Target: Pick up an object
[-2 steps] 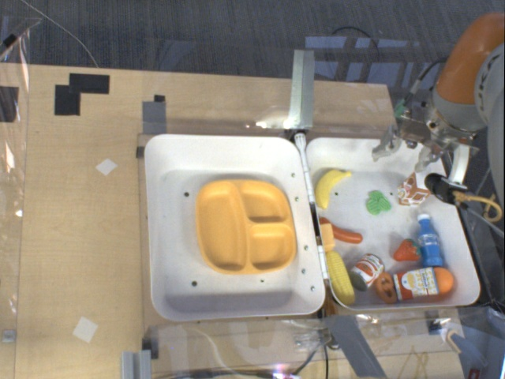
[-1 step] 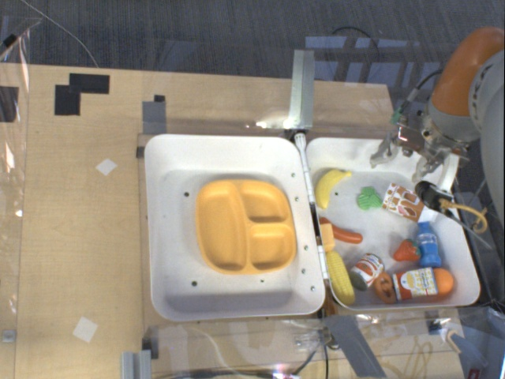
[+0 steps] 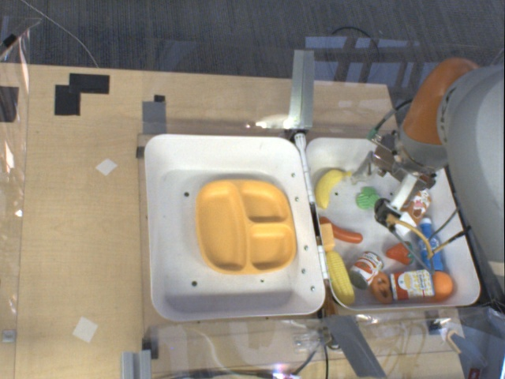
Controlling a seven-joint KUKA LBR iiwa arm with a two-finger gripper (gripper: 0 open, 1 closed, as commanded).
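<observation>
A yellow tray sits well left of the banana. Just right of the banana lies a green toy, the likely target. The jaws hover right of the banana too, and I cannot tell their opening. Approach step; next, lower and close.

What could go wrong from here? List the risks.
1. The gripper hangs over the right bin near the banana and a green toy, so it may come down between them and catch neither.
2. The banana lies close to the bin's left wall, which probably leaves little room beside it.
3. The can, corn and bottle are crowded together, so a reach there could knock neighbours.
</observation>
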